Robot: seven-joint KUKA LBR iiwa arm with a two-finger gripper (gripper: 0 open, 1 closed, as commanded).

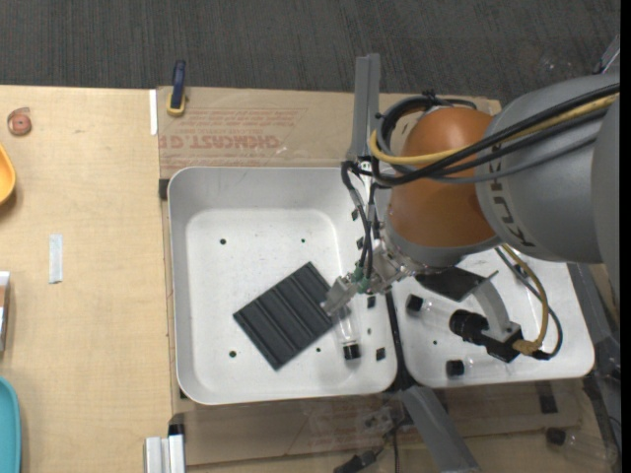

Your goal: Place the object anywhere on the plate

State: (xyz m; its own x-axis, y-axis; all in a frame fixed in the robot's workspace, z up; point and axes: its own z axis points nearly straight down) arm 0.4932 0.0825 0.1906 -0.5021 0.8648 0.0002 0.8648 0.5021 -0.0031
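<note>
Near the left bin's [197, 215] right wall, the end effector [347, 299] hovered low beside the dark ribbed plate [284, 314]. Whether it was open or gripping anything, I couldn't tell. No object lay on that plate; placing looked undone.

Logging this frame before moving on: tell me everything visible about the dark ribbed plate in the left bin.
The dark ribbed plate is a flat, roughly rectangular slab, dark grey to black, with parallel grooves running along its length. It looks like plastic or rubber. It lies flat on the floor of the left bin, turned diagonally, toward the bin's lower right. The tool sits at its right corner; whether they touch cannot be told.
</note>
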